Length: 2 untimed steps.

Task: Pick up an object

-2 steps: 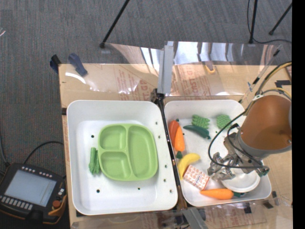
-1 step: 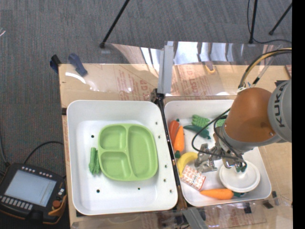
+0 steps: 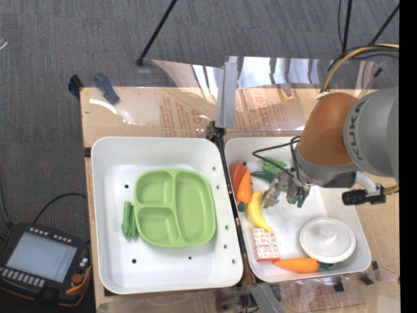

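1. The banana [image 3: 258,212] lies in the right bin [image 3: 362,243], its length running up-and-down, slightly slanted.
2. The hand [image 3: 285,193] hangs just right of its upper end, nearly touching.
3. I can't tell how its grip stands; nothing visibly held.

Bulky grey metal arm [image 3: 378,132] with black KUKA lettering, rounded orange band [image 3: 329,132] above wrist. Black and yellow cables [image 3: 348,54] loop behind. Small metallic two-finger gripper [image 3: 281,193].
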{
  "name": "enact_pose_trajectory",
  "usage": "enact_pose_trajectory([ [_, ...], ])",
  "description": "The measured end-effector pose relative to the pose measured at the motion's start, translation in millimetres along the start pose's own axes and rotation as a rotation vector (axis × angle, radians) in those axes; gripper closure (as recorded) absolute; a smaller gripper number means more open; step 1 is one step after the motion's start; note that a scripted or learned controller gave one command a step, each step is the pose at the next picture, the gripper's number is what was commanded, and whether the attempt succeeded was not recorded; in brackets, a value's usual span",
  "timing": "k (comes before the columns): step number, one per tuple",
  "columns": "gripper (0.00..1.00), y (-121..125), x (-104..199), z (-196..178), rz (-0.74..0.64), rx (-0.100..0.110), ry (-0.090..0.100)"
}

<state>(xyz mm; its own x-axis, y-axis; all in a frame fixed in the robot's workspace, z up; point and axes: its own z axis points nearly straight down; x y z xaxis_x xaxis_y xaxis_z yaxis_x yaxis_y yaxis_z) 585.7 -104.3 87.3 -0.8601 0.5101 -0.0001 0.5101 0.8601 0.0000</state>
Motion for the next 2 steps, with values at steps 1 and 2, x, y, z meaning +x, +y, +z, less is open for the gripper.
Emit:
enact_pose_trajectory([
  [1,1.0,33.0,-37.6,-1.1,0.384,0.0,-0.001],
  [2,1.0,-24.2,38.6,0.8,0.55,0.003,0.003],
])
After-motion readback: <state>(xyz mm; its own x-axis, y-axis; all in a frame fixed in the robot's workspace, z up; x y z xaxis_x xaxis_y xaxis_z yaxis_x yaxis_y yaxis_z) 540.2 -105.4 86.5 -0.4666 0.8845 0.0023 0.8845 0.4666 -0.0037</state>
